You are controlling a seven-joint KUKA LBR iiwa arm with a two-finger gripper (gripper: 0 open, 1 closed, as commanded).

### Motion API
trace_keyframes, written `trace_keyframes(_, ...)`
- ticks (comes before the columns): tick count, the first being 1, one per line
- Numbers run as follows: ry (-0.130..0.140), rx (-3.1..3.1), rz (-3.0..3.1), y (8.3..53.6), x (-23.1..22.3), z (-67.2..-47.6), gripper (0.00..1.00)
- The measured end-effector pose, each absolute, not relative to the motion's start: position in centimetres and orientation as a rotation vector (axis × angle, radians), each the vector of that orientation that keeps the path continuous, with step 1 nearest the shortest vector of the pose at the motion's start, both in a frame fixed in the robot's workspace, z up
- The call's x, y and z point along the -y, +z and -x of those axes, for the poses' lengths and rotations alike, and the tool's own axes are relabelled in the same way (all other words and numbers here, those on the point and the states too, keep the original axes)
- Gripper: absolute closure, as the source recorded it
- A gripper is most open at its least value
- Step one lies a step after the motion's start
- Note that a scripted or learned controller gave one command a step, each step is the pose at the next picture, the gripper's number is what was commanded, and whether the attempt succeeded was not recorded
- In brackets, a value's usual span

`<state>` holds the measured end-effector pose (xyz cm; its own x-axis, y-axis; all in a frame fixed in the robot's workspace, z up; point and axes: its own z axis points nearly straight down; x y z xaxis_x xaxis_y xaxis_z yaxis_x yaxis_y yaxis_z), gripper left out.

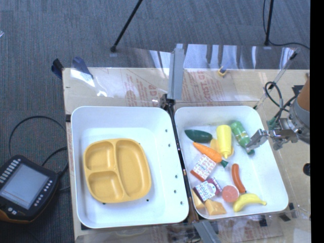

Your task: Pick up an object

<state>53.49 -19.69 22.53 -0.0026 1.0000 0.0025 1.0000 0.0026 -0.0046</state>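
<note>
The right bin (pixel 268 173) holds several toy foods: a green bottle (pixel 239 133), a yellow bottle (pixel 224 139), a dark green cucumber (pixel 198 135), a carrot (pixel 207 152), two red-and-white cartons (pixel 203 167), a sausage (pixel 238 177), a red round piece (pixel 230 193), a banana (pixel 248 201) and an orange wedge (pixel 215 207). My gripper (pixel 267 137) hangs over the bin's upper right, just right of the green bottle. It is open, with nothing between its fingers. One fingertip (pixel 254 140) lies close to the bottle's lower end.
A yellow divided plate (pixel 117 169) lies in the left bin (pixel 81 130). A grey post (pixel 176 75) stands behind the bins' shared edge. Cables (pixel 273 92) hang at the right, and a teach pendant (pixel 23 186) rests on the floor at left.
</note>
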Motion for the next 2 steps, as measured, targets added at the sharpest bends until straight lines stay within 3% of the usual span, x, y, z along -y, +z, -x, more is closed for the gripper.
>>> trace_keyframes(1, 0.011, 2.258, 2.163, 10.7, 18.4, -56.8, 0.00)
trace_keyframes(2, 0.004, 2.253, 2.178, 8.5, 14.1, -52.4, 0.00)
